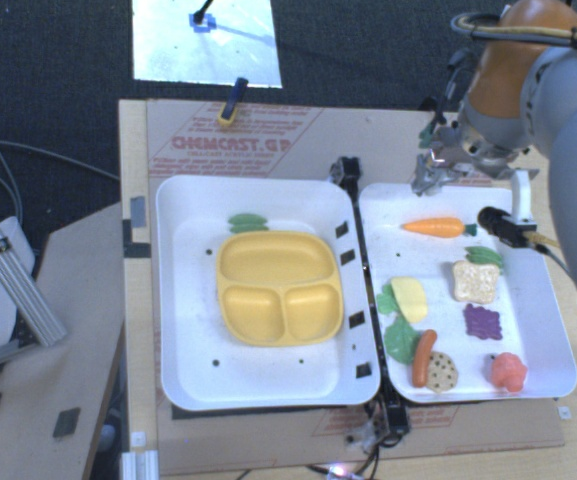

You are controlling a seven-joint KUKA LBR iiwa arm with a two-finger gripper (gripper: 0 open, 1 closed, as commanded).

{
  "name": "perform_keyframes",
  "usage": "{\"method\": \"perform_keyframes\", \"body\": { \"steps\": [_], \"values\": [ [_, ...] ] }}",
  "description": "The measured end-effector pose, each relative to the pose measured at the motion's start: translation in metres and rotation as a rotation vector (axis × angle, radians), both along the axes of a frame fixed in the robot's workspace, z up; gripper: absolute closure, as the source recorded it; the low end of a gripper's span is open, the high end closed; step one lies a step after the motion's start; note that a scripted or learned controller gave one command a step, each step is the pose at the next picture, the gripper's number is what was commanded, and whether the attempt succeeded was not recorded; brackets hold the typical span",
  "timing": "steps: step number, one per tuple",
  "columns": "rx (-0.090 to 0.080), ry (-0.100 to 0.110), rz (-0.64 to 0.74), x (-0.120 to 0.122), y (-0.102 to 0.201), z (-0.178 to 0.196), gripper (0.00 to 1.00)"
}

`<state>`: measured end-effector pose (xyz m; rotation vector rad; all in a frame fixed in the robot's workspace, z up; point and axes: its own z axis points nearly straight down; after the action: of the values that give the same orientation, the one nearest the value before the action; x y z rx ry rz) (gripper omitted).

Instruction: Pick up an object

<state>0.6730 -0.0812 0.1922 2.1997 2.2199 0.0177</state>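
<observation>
We see the grey arm with its orange band (524,28) reaching in from three o'clock, its two-finger gripper (433,176) hanging over the twelve o'clock rim of the right-hand shallow white bin (558,343). Nothing sits between its tips, but how it is set we cannot tell at this slant.

Inside that bin, just below the gripper, an orange plastic carrot with a green top (434,228) lies crosswise. Toward three o'clock from the carrot a black cylindrical fitting (500,226) on the arm overhangs the bin. Below it we find a tan toast-like slice (475,281) with a green leafy piece (484,256) at its twelve o'clock edge. A purple bunch of toy grapes (483,321) sits at six o'clock from the toast, and a pink lumpy toy (508,370) lies near the bin's five o'clock corner. Toward nine o'clock we see a pale yellow wedge (409,299), a green leaf-shaped piece (399,339), a red sausage (423,355) and a speckled brown cookie (441,372) touching the sausage.

The left-hand white bin (183,298) bears a yellow three-compartment plastic plate (278,288), with a green pea pod (248,223) at its twelve o'clock edge.
</observation>
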Motion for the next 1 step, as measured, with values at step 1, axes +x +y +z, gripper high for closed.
{"method": "perform_keyframes", "body": {
  "steps": [1],
  "values": [
    [0.004,0.021,-0.004,-0.005,-0.0012,-0.0794,1.0]
  ]
}}
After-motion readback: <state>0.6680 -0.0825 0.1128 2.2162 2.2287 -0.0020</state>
